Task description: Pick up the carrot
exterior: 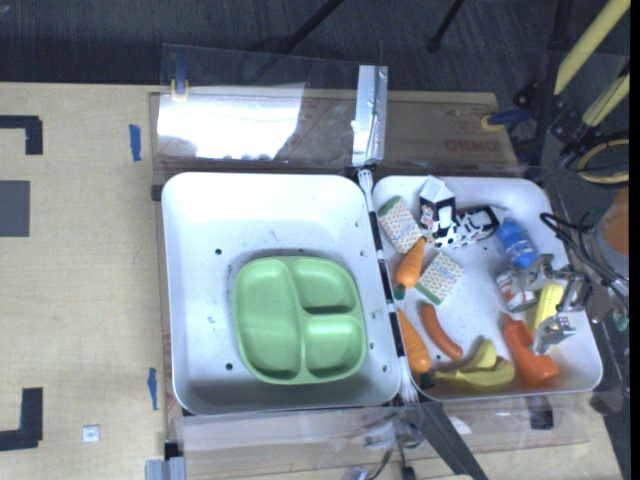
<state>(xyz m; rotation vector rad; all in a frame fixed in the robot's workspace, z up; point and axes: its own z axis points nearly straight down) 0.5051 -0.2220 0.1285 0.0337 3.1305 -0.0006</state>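
- Camera view, left bin (190,268): shallow white tray holding a green divided plate (298,316), well apart from all food items.
- Right bin (470,186): cluttered with toy groceries.
- Carrot (409,265): orange, tapered, small green tip at its near end; lies at a slant close to the bin's left wall, toward the far half. A patterned packet (398,224) sits just beyond its far end and a second packet (440,276) lies just to its right, apparently touching.
- Second carrot-like piece (414,342): orange with a dark green end, against the left wall nearer the camera; which of the two is meant cannot be told.
- Other contents: red-orange sausage (441,332), banana (475,372), cow-print carton (437,211), blue-capped bottle (516,250), corn cob (547,305), red pepper-like piece (528,358).
- End effector (560,323): at the right side of the right bin, above the corn cob and red piece, well apart from the carrot; whether it is spread or pressed together cannot be told.
- Handling judgement: carrot is likely light, rigid plastic, smooth and prone to rolling or slipping; best taken across the thick middle, crosswise to its length, clear of the neighbouring packet and wall.
- Tabletop (70,268): pale wood with black corner marks.
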